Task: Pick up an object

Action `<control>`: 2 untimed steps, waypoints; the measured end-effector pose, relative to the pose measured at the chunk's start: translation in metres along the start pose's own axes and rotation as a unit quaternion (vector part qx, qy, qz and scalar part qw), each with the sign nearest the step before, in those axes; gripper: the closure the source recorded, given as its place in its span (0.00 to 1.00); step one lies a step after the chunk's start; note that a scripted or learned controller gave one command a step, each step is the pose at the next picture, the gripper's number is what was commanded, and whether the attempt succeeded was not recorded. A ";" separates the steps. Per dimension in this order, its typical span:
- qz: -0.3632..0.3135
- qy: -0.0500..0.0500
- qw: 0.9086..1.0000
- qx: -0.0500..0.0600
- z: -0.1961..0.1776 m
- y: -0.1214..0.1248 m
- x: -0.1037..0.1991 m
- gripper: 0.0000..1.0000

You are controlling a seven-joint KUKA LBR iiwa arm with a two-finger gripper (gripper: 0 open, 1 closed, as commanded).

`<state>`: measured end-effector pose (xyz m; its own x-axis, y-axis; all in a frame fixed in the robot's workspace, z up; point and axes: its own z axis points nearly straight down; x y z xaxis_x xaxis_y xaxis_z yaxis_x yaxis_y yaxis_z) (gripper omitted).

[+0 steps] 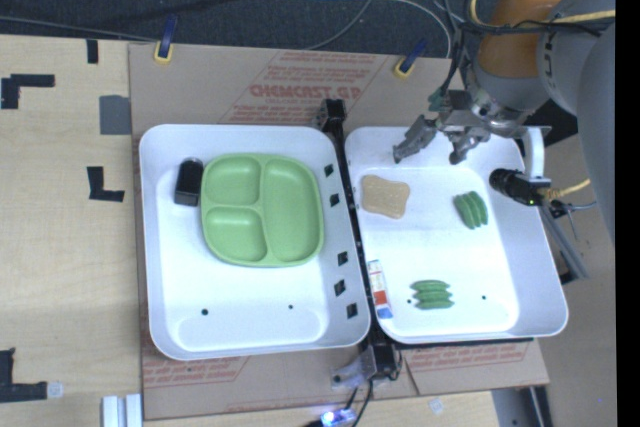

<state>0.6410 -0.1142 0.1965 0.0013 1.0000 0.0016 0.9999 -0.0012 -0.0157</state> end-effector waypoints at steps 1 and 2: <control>-0.002 -0.001 1.000 -0.007 -0.009 0.003 0.000 0.00; -0.002 -0.001 1.000 -0.005 0.036 0.006 0.004 0.00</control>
<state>0.6459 -0.1101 0.1605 -0.0023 1.0000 -0.0008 1.0000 0.0023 -0.0057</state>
